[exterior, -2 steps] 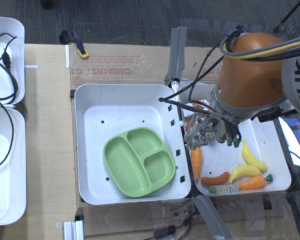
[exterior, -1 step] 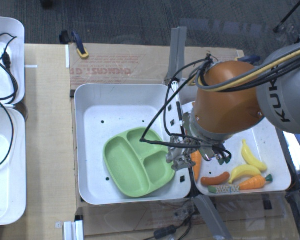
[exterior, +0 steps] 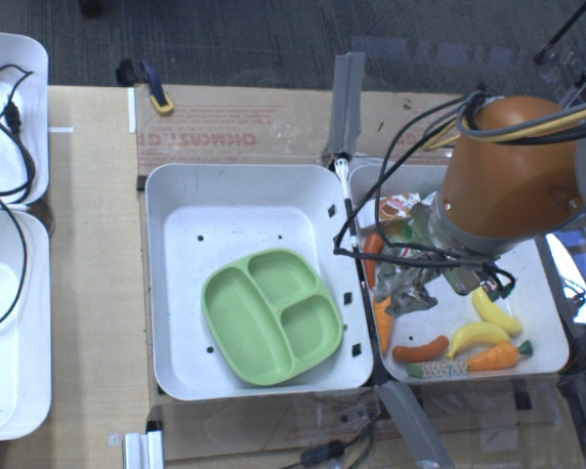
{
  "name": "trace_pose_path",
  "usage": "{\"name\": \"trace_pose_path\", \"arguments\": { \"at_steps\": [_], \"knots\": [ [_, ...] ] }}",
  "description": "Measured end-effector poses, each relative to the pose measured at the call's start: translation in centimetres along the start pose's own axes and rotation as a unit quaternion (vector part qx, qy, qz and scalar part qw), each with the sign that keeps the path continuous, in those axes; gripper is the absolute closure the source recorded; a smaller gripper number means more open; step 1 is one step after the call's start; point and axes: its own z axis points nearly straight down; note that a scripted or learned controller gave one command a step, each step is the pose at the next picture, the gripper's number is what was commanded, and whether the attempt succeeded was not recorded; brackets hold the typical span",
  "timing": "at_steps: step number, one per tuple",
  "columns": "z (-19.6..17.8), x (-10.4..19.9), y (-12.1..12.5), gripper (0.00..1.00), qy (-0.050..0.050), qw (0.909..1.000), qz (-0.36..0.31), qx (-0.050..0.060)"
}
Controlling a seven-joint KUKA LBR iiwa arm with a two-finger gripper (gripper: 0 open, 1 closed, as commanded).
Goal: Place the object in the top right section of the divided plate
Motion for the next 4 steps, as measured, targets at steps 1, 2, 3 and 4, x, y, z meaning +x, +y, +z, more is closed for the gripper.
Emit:
{"name": "trace_pose_path", "arguments": {
  "at_steps": [1, 2, 3, 4],
  "knots": [
    [1.0, -2.2, 4.7, 1.0, 0.002, 0.9953, -0.097, -0.002],
    [1.0, -2.2, 4.7, 0.0, 0.002, 0.9953, -0.097, -0.002],
    [0.1, -2.4, 4.6, 1.0, 0.001, 0.9956, -0.094, -0.002],
    [-0.8, -2.5, 4.6, 1.0, -0.001, 0.9958, -0.091, -0.002]
  ]
}}
